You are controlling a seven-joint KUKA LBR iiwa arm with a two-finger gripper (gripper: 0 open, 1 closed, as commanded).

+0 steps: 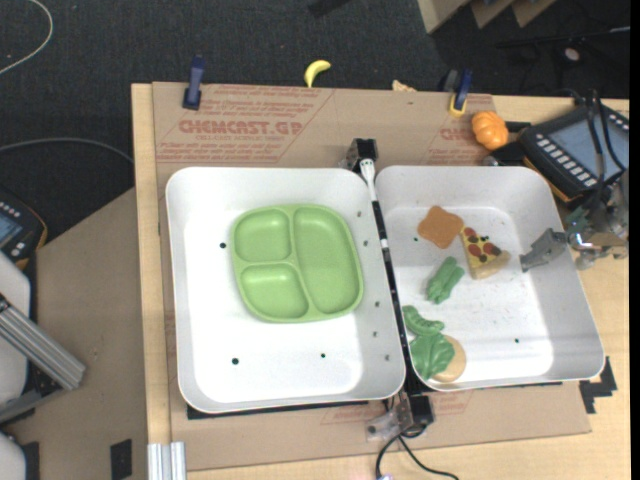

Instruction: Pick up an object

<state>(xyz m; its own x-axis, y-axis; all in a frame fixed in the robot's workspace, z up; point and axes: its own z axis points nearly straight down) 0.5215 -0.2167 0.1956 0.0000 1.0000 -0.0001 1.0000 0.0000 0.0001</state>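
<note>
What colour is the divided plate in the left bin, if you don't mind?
Light green: the divided plate, seen clearly in the camera view.

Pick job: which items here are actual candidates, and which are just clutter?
Candidates, right bin:
brown toast piece
pizza slice
green pickle-like piece
leafy green piece
hand at the bin's right side

Clutter:
green divided plate, left bin
banana
orange

- We see two white bins, the left bin [200, 298] and the right bin [560, 318], of smooth plastic with a faint sheen.
- The green divided plate [297, 262] looks like smooth, slightly glossy plastic.
- The bench top [250, 123] looks like matt brown cardboard with red print.
- The gripper [545, 250] looks like dull grey metal.
- The toy foods, such as the pizza slice [484, 252], look like matt plastic.
</note>
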